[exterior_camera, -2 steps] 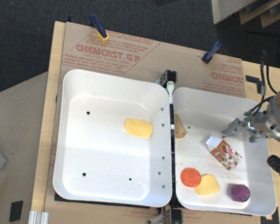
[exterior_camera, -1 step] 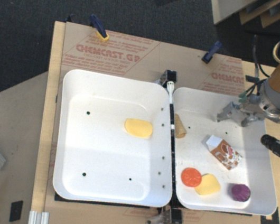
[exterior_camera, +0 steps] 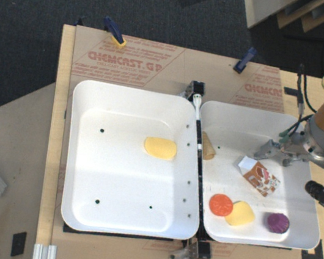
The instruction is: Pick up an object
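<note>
a small brown and white printed packet [exterior_camera: 260, 177] lies flat in the right bin [exterior_camera: 304, 241], its print too small to read. just above it hangs the claw [exterior_camera: 279, 154], splayed wide with nothing between its grey fingers. nearer the front rim sit a round orange piece [exterior_camera: 220, 205], a yellow lump [exterior_camera: 241, 214] touching it, and a purple one [exterior_camera: 278, 222]. the left bin [exterior_camera: 75, 197] holds a smooth yellow oval [exterior_camera: 160, 148]. the cardboard-covered tabletop [exterior_camera: 143, 59] reads "chemcast".

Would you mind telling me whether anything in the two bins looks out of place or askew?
One thing: a tan wedge-shaped piece leans against the right bin's left wall by the divider, rather than lying flat. The rest lie loosely apart.
</note>
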